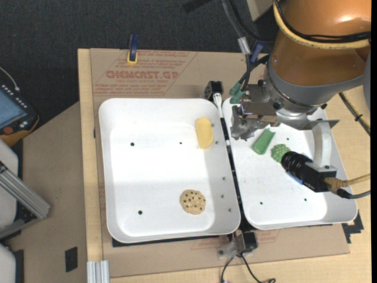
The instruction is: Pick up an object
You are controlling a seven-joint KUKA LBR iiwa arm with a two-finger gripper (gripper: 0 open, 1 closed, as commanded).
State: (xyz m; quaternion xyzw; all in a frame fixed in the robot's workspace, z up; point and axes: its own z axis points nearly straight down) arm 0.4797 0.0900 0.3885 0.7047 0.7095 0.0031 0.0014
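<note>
The tool (238, 128) hangs at the right bin's (283, 214) left edge; I cannot tell whether it is clenched. A green block (263, 141) lies just beside it.

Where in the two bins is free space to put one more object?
Left bin: bare floor left of yellow piece and cookie. Right bin: bare along its front wall. Crowded at its back: gripper, green block, green lump.

Smooth glossy white plastic bins (118, 175)
</note>
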